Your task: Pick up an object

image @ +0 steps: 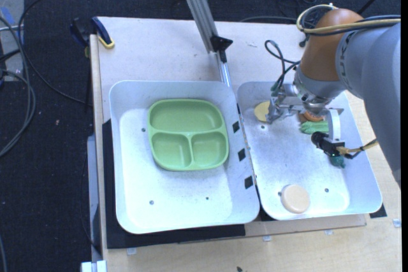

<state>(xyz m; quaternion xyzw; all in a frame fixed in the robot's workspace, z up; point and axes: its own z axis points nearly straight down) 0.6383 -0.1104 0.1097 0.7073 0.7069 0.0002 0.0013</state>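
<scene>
Two white bins sit side by side on the bench. The left bin (127, 200) carries one thing, a green divided plate (188, 134) with three compartments, lying flat in its upper middle. The right bin (357, 197) has more going on: one pale round disc (295, 198) near its lower edge, one yellow round piece (261, 112) at upper left, one small orange item (312, 116) and one green item (313, 127) close together at the upper right. The grey arm (363, 54) comes in from the right of the frame, orange band on top, and its gripper (275, 113) is down just beside the yellow piece. Whether it is parted or closed, I cannot tell from here.
</scene>
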